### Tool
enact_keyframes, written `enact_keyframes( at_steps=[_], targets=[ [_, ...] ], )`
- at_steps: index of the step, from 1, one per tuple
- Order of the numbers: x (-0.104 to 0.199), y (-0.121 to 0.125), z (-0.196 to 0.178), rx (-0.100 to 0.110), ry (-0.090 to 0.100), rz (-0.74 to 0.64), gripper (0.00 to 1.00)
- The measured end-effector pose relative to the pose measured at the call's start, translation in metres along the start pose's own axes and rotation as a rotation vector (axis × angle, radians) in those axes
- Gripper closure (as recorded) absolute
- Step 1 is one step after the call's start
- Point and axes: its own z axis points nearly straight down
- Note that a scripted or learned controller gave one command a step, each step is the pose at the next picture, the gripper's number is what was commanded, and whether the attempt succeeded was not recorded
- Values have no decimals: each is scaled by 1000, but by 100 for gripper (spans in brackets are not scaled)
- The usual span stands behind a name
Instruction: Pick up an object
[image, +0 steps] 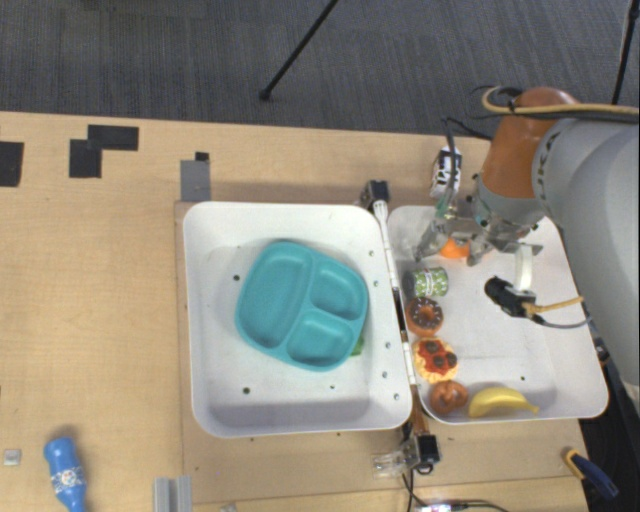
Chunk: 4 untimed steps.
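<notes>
- The two-finger gripper (455, 238) hangs over the far-left corner of the right white bin (560, 400), right on top of a small orange object (455, 251). Spread or pinching, I cannot tell.
- Crowding just nearer along the left wall are a green-and-white can (431, 281), a dark ring doughnut (426, 315) and a yellow banana (500, 402).
- The left white bin (215, 400) holds a smooth teal divided plate (303, 304).

Two white bins (215, 335) (505, 345), one teal plate (300, 305), one banana (500, 402), one can (431, 282), one doughnut (425, 315), one round fruit (447, 397), one blue bottle (65, 472)
</notes>
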Motion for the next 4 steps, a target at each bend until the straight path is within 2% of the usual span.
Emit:
enact_keyframes(
  at_steps=[1, 2, 3, 4],
  targets=[
    [-23, 2, 14, 45, 14, -411, 0],
    [-7, 3, 13, 22, -1, -219, 0],
    [-6, 4, 2, 17, -1, -222, 100],
    [-6, 5, 1, 13, -2, -222, 0]
  ],
)
